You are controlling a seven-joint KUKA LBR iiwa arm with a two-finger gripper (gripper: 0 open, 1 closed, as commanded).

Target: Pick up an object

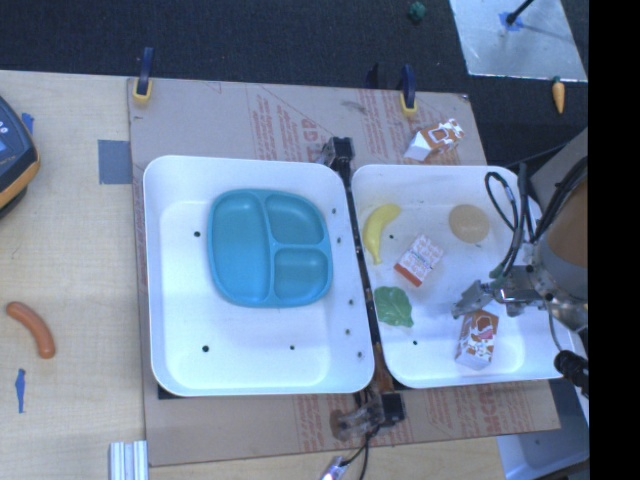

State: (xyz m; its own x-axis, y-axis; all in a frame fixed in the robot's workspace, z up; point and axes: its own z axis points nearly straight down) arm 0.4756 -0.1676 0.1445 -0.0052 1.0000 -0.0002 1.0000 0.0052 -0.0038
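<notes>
My pincer (478,301) hangs open just above the carton (479,338) near the right bin's (400,368) front edge; I'd descend straight, then close.

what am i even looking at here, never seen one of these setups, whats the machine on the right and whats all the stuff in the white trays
This is one camera fixed above a workbench, looking down at a slant. The machine entering from the right is a robot arm; its two-finger gripper hangs low over the right bin. Its job is to pick something up.

Two shallow white bins sit side by side on cardboard. The left bin holds a blue divided plate. The right one holds toy food: a yellow banana, a red and white packet, a green leafy piece, a tan round piece, and a small carton just below the gripper.

I cannot see anything held between the fingers. Outside the bins lie a sausage on the left and another small carton behind the right bin.
</notes>
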